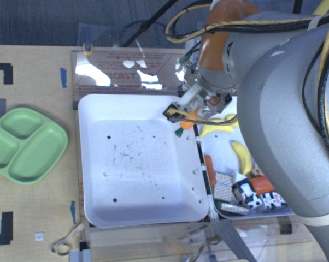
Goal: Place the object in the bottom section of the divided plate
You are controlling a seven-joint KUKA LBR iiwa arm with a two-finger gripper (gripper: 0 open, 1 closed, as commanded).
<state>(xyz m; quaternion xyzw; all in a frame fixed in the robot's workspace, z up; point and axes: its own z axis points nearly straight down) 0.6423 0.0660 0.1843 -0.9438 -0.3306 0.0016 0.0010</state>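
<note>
Hovering over the smooth white bin's two o'clock corner, the hand hides whether it grips; the rounded green three-section plate lies at nine o'clock.

Your open lane: bare floor of left shallow white bin. Obstacles: grey arm over cluttered right bin. Green divided plastic plate unobstructed on wooden bench.

Bulky grey arm, orange band, looping yellow cables

No legible text or numbers. Faint reddish print on clear panel: too blurred to read.
</note>
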